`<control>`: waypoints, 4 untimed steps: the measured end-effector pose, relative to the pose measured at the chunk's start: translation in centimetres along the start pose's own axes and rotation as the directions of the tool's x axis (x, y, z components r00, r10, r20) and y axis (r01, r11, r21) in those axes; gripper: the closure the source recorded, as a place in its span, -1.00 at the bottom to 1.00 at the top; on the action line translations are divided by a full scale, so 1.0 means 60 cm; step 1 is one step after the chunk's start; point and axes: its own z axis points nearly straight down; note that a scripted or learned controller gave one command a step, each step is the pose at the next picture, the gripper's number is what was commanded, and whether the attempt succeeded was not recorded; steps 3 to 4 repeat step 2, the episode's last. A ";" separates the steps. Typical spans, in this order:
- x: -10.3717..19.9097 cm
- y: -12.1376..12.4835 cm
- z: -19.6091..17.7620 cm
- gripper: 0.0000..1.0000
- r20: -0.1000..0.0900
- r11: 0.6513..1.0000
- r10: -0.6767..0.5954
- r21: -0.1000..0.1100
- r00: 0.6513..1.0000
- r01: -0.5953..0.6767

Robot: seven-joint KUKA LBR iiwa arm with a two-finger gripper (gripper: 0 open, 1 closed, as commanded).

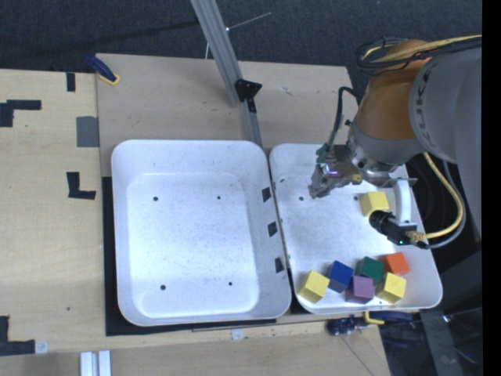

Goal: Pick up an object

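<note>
My gripper (pixel 321 185) hangs over the upper left part of the right bin (pixel 329 225), under the grey arm with its orange band. Nothing shows between or under its fingers. A yellow cube (pixel 374 203) lies just right of the gripper, beside the wrist hardware. Along the bin's front edge sit several cubes: yellow (pixel 315 286), blue (pixel 340 275), purple (pixel 362 288), green (pixel 369 269), orange (pixel 397 264) and another yellow (pixel 394 287).
The left bin (pixel 192 229) lies beside the right one, sharing a raised middle rim. A slanted metal pole (pixel 223 45) crosses above the bins' back edge. Cables loop off the arm at the right.
</note>
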 end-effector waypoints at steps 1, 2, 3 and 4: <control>0.102 0.027 -0.004 1.00 -0.001 1.000 -0.002 -0.001 1.000 0.002; 0.206 0.046 -0.022 1.00 -0.002 1.000 -0.002 -0.002 1.000 0.002; 0.206 0.046 -0.022 1.00 -0.002 1.000 -0.002 -0.002 1.000 0.002; 0.206 0.046 -0.022 1.00 -0.002 1.000 -0.002 -0.002 1.000 0.002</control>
